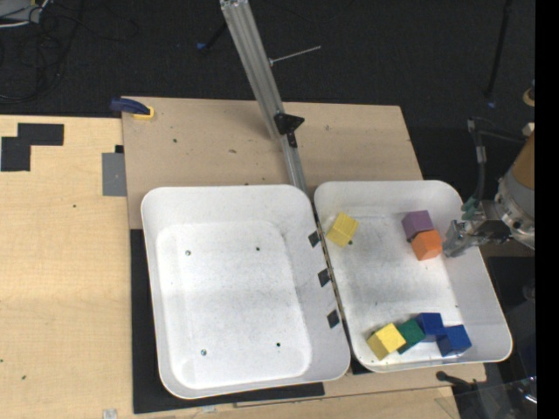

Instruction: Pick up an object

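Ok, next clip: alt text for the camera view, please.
The tool sits at the right bin's right rim, beside an orange block and a purple block. That bin also has a yellow block by its left wall and a front cluster of yellow, green and blue blocks.

The grey arm with its orange band [527, 177] is cut off by the picture's right edge. Its two-finger gripper [460, 236] is small and blurred at the right white bin's rim [454, 201]. The green block [412, 333] is partly hidden by a yellow block [385, 340].
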Robot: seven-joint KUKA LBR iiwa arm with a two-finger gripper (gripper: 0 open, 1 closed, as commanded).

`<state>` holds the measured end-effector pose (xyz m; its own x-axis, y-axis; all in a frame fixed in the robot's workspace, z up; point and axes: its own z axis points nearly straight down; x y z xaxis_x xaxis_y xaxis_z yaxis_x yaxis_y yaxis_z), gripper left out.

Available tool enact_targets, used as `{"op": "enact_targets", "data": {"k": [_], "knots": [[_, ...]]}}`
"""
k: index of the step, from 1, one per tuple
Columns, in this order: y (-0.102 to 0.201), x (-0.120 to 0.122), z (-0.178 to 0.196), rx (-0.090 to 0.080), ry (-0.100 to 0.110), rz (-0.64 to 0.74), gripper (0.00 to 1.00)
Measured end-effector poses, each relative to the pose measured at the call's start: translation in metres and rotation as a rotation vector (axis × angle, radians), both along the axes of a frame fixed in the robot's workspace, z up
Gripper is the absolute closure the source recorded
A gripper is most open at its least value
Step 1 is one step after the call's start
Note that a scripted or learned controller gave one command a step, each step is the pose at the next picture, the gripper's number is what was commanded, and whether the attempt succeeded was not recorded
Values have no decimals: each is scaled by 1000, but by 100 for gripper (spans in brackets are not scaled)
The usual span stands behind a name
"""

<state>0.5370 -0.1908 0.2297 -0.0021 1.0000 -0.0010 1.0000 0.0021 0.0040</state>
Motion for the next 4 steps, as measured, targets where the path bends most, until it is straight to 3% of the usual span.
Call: {"op": "enact_targets", "data": {"k": [1,4], "knots": [[-1,0,36,0,3,0,100],[168,44,7,3,7,3,100]]}}
